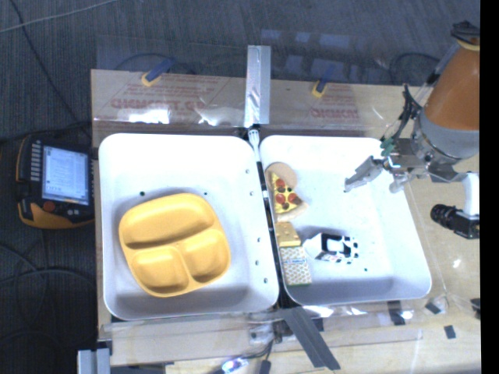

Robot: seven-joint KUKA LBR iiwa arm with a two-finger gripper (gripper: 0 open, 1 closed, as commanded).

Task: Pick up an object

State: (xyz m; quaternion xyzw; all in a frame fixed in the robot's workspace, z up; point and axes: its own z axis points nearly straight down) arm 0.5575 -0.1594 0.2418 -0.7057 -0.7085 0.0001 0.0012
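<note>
Pizza toy [284, 188], end effector [380, 172] nr.

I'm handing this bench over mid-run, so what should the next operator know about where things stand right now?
Gripper: above the upper right part of the right bin, fingers apart, nothing between them.
Right bin: pizza slice toy against the left wall, yellow block below it, patterned packet below that, black-and-white toy near the middle.
Left bin: yellow divided tray.
Done: nothing picked up yet.
Left: move onto one object, close on it and lift. The black-and-white toy looks like the closest candidate.
</note>
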